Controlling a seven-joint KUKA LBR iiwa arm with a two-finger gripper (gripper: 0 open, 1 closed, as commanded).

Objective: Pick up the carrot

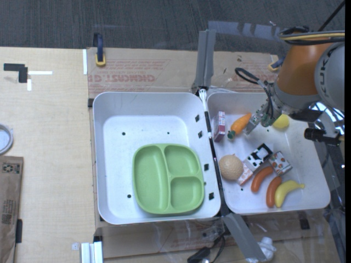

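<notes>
Here the carrot [240, 124] lies in the right bin [318, 199], toward its 11 o'clock corner, tip pointing at 7 o'clock. The pincer [256, 121] sits just beside it at 3 o'clock, touching or nearly so; whether it is wide or narrow I cannot tell. A lemon [281, 122] rests at 3 o'clock of the pincer. Lower in the bin lie a round bun [231, 167], two sausages [262, 178], a banana [288, 190] and a black-and-white box [257, 157]. The left bin [109, 147] holds a green tray [167, 178] at its 5 o'clock side, on the worktop [44, 136]
</notes>
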